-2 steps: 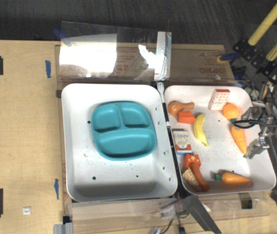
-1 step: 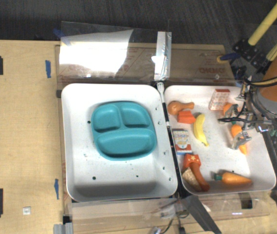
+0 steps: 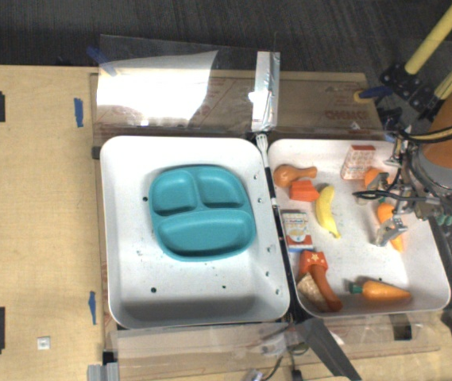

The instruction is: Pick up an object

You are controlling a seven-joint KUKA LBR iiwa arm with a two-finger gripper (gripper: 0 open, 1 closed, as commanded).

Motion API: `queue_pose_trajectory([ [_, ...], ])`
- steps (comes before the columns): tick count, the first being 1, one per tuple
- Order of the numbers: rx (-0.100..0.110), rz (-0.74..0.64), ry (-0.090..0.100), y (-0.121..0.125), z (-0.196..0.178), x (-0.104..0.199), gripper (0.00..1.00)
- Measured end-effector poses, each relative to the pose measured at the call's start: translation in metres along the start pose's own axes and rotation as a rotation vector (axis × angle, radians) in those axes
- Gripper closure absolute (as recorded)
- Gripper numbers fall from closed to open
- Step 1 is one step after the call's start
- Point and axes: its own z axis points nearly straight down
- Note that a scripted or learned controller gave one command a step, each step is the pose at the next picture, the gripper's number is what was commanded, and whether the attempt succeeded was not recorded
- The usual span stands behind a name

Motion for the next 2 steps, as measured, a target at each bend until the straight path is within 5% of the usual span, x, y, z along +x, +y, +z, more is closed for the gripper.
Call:
queue_pose_trajectory([
  [1, 0.006, -0.002, -0.015, 0.0004, -0.0148, -0.0047, 1.00],
  [2, 0.005, -0.002, -0.014, 0.0009, -0.0139, -0.0044, 0.00],
])
